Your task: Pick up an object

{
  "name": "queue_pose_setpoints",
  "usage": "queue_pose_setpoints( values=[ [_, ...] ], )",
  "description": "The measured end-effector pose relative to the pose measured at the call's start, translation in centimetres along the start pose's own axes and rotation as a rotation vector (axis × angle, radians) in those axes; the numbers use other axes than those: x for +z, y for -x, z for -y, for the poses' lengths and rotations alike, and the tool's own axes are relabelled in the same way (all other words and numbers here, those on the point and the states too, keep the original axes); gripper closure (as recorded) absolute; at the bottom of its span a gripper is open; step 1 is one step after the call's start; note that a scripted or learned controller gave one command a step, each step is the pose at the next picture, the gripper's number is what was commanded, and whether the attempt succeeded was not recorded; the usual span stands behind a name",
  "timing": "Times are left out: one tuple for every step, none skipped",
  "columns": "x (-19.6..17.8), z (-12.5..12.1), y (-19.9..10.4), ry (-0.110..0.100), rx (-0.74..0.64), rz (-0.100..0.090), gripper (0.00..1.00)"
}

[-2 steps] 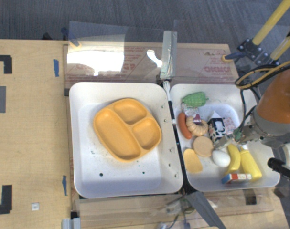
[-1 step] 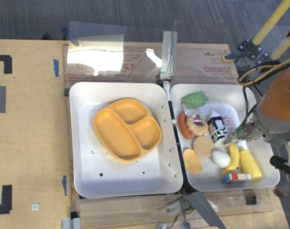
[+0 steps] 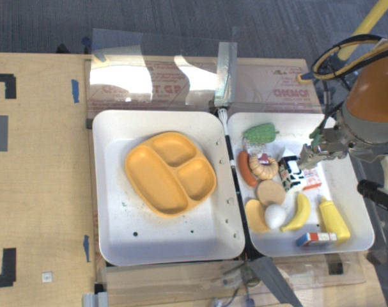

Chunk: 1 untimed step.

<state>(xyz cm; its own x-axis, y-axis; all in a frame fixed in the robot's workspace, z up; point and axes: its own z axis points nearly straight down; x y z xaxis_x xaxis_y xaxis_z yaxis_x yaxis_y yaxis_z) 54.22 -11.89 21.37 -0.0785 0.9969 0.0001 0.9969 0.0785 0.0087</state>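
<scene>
Banana (image 3: 300, 212): judged light, firm and smooth, best gripped across its middle; the tool's (image 3: 307, 156) state cannot be told.

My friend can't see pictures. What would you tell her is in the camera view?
A robot's end effector hovers over the right white bin, which is crowded with toy food: a banana, a yellow bottle, an egg and a green vegetable. The left white bin holds an orange divided plate.

A robotics lab: taped plywood bench (image 3: 34, 171), two white bins (image 3: 110, 235), grey carpet (image 3: 181, 5), cabled arm (image 3: 366, 101).
</scene>
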Motion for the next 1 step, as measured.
queue_pose_setpoints(
  values=[
    [0.34, 0.23, 0.17, -0.008, 0.003, 0.0, 0.0]
  ],
)
